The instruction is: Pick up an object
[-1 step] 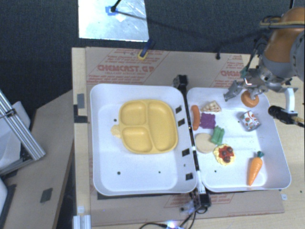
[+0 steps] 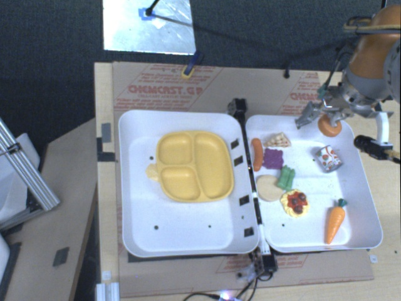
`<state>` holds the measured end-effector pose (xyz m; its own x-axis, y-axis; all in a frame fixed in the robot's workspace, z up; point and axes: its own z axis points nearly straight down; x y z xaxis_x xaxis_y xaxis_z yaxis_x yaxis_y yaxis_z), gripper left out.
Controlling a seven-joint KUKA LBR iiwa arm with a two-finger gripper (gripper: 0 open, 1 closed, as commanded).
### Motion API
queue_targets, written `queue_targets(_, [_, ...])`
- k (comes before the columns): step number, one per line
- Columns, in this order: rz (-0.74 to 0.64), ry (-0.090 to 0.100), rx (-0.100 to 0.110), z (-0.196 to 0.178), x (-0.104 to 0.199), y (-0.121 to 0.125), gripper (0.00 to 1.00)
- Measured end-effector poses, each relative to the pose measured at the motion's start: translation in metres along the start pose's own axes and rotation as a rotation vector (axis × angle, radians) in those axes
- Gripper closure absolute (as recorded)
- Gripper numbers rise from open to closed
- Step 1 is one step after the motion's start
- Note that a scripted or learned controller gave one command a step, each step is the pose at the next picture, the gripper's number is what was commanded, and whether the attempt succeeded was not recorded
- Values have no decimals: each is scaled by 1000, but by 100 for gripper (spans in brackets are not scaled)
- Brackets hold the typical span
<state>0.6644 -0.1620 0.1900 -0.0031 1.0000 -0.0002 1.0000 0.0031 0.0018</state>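
We see the gripper hanging over the far edge of the right bin, near its far right corner, with a small orange ball-like object right at its tips. We cannot tell whether that object sits between the tips or just under them, nor whether the gripper is wide or narrow; the metal parts blur together there.

Our judgement: the orange object looks like a light, hard plastic toy, round and smooth, so likely to roll or slip; best taken across its middle.

The other candidates look equally light. The carrot lies near the near right corner, well apart from the gripper. A small printed can lies on its side by the right edge, near the gripper. A sausage, purple piece and green piece cluster by the left edge. The left bin carries a yellow divided tray.
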Motion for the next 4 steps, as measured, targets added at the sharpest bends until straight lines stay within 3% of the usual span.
queue_targets(1, [-1, 1, 5, 63, 2, -1, 0])
queue_targets(2, [2, 0, 7, 94, 1, -2, 0])
queue_targets(3, [-1, -2, 6, 84, 0, -1, 100])
queue_targets(4, [2, -1, -7, 24, 2, -7, 100])
